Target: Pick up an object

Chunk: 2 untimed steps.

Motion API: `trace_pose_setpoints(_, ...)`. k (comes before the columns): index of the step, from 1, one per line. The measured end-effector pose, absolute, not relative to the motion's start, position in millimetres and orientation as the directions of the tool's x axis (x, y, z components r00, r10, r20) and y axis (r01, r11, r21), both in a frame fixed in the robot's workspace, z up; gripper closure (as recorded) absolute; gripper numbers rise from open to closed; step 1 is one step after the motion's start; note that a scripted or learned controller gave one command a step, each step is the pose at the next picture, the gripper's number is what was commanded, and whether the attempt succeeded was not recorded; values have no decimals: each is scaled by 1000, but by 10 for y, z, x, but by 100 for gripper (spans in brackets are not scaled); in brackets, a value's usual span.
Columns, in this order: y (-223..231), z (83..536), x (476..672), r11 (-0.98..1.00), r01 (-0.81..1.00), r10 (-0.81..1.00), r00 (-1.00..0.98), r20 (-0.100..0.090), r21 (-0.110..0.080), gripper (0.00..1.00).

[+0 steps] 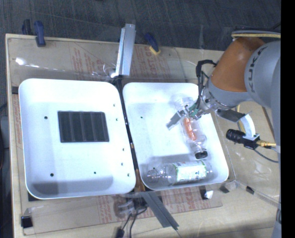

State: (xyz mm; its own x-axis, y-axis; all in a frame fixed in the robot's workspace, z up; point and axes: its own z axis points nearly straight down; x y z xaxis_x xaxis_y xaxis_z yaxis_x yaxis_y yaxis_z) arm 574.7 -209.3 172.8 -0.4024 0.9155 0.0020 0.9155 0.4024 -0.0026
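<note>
The gripper (185,114) sits low in the right bin (152,98), at a clear bottle with orange contents (192,131) near the right wall; its grip cannot be told. A second, labelled bottle (180,173) lies along the front edge. A good pick needs a centred, level squeeze before lifting. No label text is legible.

I count two white bins on the counter (18,133): the left bin (33,177) and the right bin (147,113). One dark ribbed panel (83,126) lies in the left. I see two clear bottles in the right: one with orange contents (192,131) and one with a white label (180,173).
</note>
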Motion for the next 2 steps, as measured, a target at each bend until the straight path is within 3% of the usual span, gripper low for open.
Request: trace_pose_setpoints(2, -2103, 1680, 5889, 425, 905, 905, -425, -2, 1, 0)
